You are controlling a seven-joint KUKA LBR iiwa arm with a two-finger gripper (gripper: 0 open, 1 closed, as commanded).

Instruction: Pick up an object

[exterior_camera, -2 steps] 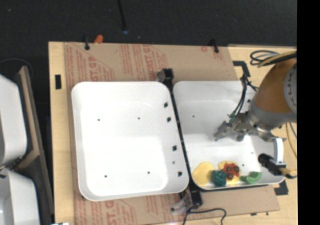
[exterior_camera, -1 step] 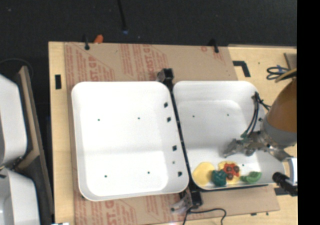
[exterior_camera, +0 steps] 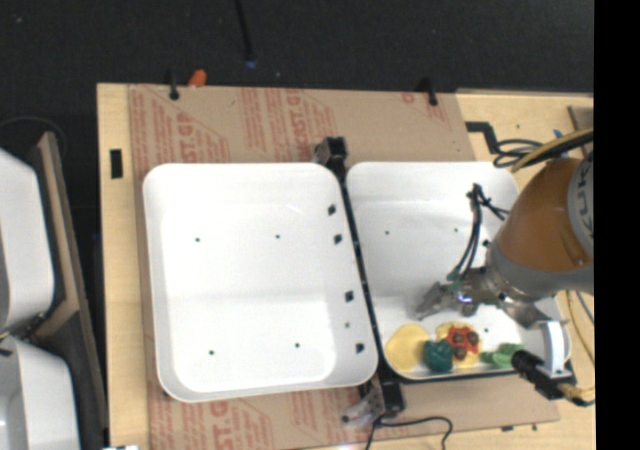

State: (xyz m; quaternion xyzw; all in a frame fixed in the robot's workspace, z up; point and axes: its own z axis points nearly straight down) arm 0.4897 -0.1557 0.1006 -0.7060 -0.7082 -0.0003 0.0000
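Looking down on the bench, we find the gripper (exterior_camera: 458, 310) low in the right bin (exterior_camera: 400, 198), directly above a cluster of a pale yellow object (exterior_camera: 404, 346), a teal object (exterior_camera: 438, 356), a red-orange object (exterior_camera: 461, 337) and a green object (exterior_camera: 503, 352) along its near wall.

A small huddle of objects sits along the near edge of the right bin (exterior_camera: 400, 188), toward its near-left corner. Leftmost, a pale yellow rounded piece (exterior_camera: 405, 345) lies flat, closest to the divider between the bins. Touching its right side is a teal-green lump (exterior_camera: 438, 356). Just behind that, a red and orange item (exterior_camera: 461, 337) with dark spots, too blurred to name. Further right along the same edge, a green piece (exterior_camera: 503, 353) lies low against the bin wall.
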